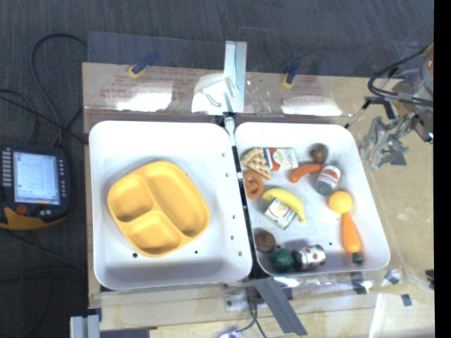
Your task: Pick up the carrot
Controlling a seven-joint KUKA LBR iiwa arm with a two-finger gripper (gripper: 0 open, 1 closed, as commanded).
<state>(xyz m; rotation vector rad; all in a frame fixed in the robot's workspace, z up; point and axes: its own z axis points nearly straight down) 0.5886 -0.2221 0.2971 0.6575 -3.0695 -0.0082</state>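
Carrot, orange and long [351,234], lies untouched in our right white bin [366,189]. Our grey tool [384,143] waits outside; we cannot tell its state. Everything remains.

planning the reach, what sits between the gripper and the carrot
In the camera view, between gripper and carrot: the right bin's rim, then bare bin floor.

Two white bins [99,210]; one yellow tray [158,206]; one carrot [351,234]; one banana [287,200]; two cans [328,179].
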